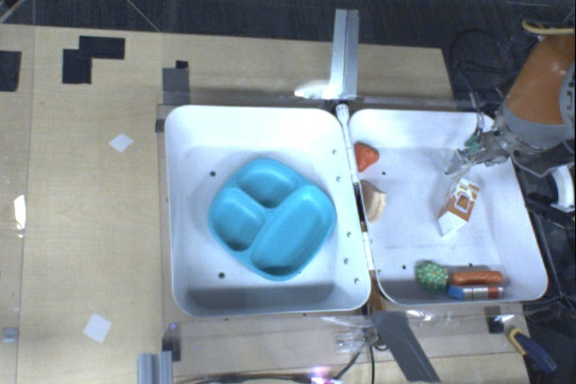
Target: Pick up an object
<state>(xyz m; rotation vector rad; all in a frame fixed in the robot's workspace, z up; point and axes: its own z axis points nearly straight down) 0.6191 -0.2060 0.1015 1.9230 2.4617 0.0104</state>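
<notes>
Two shallow white plastic bins sit side by side on the pale wooden counter point(81, 220): the left bin point(193, 283) holds one light-blue plastic tray with three compartments point(273, 218), and the right bin point(531, 270) holds the loose items. The grey arm with its orange band point(540, 90) reaches in from the right, and its gripper point(477, 153) hangs over the far right part of the right bin, just above and beside a small white carton with an orange-brown label point(458, 207) that lies tilted on the bin floor. Whether the jaws are spread or pressed together I cannot tell; the tip is too small and blurred, and nothing is visibly between them. I judge this to be the approach step, with no object yet lifted. The carton looks the likeliest target, being nearest; the next move would call for lowering over it and aligning across its narrow width before closing. Counting the right bin's contents: one white carton, one orange-red rounded piece point(366, 156) near the dividing wall, one tan and white wedge-shaped piece point(373, 202) just below it, one green knobbly ball point(431, 276) near the front edge, and beside it one orange tube-like item point(477, 277) lying atop one red and blue stick-shaped item point(475, 291), the pair touching.
</notes>
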